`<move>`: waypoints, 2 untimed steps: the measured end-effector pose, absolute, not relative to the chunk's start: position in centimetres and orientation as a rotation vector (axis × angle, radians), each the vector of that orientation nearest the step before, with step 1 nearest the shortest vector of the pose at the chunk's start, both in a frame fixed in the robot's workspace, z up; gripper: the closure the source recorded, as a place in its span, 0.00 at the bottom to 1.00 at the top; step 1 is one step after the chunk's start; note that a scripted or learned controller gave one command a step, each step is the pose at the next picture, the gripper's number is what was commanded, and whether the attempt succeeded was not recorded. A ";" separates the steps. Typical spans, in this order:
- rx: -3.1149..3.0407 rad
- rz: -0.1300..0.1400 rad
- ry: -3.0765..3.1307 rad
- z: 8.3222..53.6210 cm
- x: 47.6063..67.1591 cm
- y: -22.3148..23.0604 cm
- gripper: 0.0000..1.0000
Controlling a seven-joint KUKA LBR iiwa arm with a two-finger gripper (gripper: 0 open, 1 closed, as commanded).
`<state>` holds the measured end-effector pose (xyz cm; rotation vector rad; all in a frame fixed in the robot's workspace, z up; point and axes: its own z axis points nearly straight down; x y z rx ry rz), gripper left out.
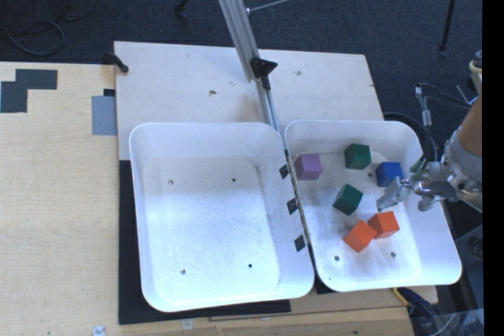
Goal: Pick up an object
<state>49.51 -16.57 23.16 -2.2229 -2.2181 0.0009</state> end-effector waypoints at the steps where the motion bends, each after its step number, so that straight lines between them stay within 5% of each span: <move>1: -2.227 -0.001 -2.222 28.2 51.4 -19.5 0.00; 2: -2.215 0.006 -2.215 13.3 50.9 -16.1 0.00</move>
